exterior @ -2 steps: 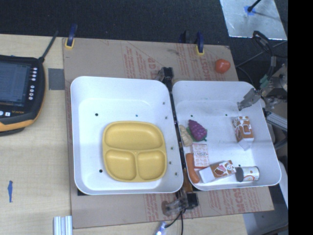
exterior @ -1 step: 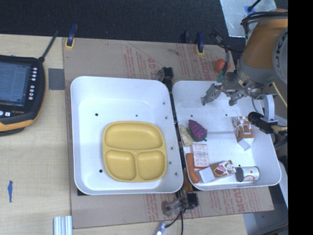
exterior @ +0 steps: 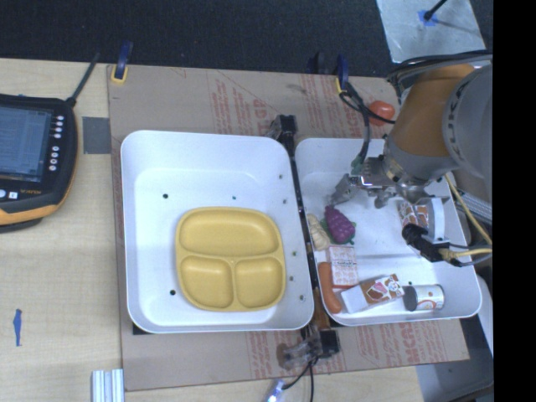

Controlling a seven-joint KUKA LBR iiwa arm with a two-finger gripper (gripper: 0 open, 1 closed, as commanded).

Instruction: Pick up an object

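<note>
One purple grape bunch [exterior: 338,224] just below claw [exterior: 345,190]

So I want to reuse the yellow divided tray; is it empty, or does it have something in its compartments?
Empty. The yellow divided tray lies flat in the left bin, and all three compartments show bare yellow bottoms.

Yellow tray [exterior: 230,258] in left bin [exterior: 142,166]; jaws [exterior: 345,189] above purple grapes [exterior: 338,224].
</note>
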